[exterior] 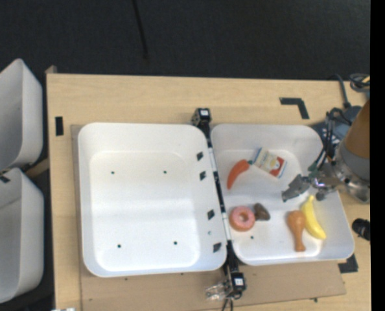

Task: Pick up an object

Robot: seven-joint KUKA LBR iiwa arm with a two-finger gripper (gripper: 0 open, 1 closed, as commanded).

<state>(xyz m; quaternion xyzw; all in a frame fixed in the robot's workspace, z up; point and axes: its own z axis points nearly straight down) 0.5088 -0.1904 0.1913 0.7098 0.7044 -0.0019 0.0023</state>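
The tool (301, 188) hovers low in the right bin (278, 254), its grip impossible to judge from here; the banana (313, 219) lies just beside and below it, touching the orange drumstick (297, 228).

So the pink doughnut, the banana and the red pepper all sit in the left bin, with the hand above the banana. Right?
Not quite. The camera view shows the pink doughnut, banana and red pepper in the right bin, not the left bin. The hand is indeed just above the banana.
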